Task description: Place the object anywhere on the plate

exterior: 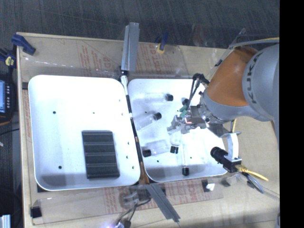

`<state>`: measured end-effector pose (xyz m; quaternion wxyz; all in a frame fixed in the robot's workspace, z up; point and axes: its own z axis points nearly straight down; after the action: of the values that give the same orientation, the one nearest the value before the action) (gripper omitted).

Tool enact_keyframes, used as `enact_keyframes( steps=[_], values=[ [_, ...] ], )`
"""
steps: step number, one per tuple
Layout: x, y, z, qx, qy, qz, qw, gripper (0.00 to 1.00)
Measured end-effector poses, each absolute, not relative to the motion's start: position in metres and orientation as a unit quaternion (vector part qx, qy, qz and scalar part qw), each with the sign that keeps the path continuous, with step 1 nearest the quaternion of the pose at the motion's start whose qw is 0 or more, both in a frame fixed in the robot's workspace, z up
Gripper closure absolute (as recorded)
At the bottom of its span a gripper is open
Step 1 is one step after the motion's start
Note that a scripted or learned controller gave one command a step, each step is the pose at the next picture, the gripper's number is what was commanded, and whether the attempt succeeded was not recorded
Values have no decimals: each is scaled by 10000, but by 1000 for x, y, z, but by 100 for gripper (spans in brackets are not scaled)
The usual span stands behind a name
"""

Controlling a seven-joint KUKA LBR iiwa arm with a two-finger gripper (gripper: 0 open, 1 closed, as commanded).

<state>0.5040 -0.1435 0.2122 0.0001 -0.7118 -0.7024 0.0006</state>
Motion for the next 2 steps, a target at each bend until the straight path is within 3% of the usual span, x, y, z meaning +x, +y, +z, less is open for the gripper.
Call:
enact_keyframes(
  steps=[1,2],
  values=[
    [616,-84,190,-7273,-6863,17,20,100],
    [656,15,191,-7859,-6184,11,17,100]
  ],
)
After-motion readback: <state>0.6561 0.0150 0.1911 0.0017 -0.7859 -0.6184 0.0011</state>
